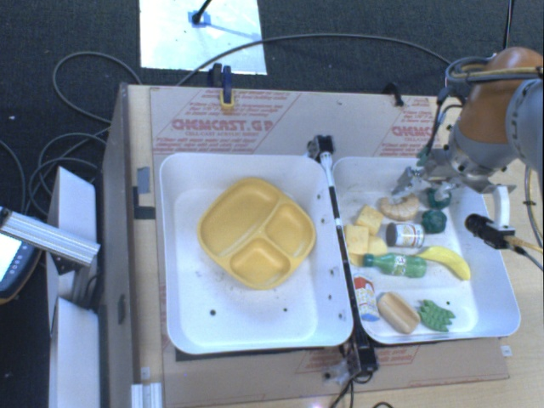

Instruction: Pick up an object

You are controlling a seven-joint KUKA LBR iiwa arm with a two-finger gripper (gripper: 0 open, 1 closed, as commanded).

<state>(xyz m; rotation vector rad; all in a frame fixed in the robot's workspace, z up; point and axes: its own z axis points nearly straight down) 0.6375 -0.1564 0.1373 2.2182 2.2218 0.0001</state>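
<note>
My gripper hangs low over the far part of the right bin, under the grey arm with the orange band. Just below it lies a tan curved pastry toy. Beside that are two dark green round pieces, a small can lying on its side and yellow cheese wedges. Nearer the front lie a banana, a green bottle, a hot dog bun, a green leafy toy and a red and white tube.
The left bin holds a yellow divided plate. A ridge separates the two bins. A black part with an orange tip sticks in over the right bin's right side. Cables lie on the floor to the left.
</note>
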